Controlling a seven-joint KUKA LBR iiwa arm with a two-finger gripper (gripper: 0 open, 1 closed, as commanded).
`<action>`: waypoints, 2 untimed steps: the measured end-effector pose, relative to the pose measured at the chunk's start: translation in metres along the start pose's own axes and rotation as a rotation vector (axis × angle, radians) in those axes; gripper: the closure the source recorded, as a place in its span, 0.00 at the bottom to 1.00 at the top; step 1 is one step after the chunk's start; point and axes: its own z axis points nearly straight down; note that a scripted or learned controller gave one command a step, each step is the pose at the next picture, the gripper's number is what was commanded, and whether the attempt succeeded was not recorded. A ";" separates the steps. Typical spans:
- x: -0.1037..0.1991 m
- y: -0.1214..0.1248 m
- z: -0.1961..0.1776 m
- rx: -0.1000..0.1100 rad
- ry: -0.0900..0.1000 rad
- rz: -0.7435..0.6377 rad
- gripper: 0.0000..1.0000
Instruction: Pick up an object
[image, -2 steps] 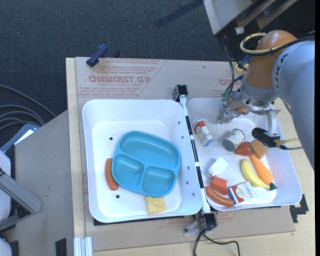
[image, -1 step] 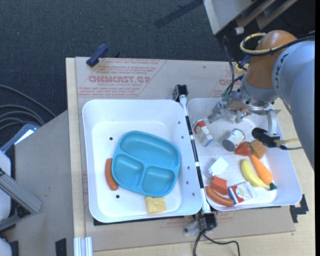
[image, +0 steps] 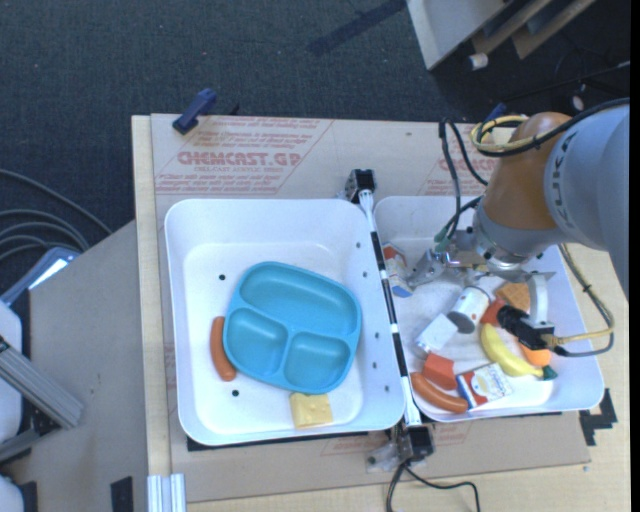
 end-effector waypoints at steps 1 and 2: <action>0.000 0.001 -0.010 -0.002 0.000 0.001 1.00; -0.005 0.000 -0.011 -0.004 -0.008 0.004 0.00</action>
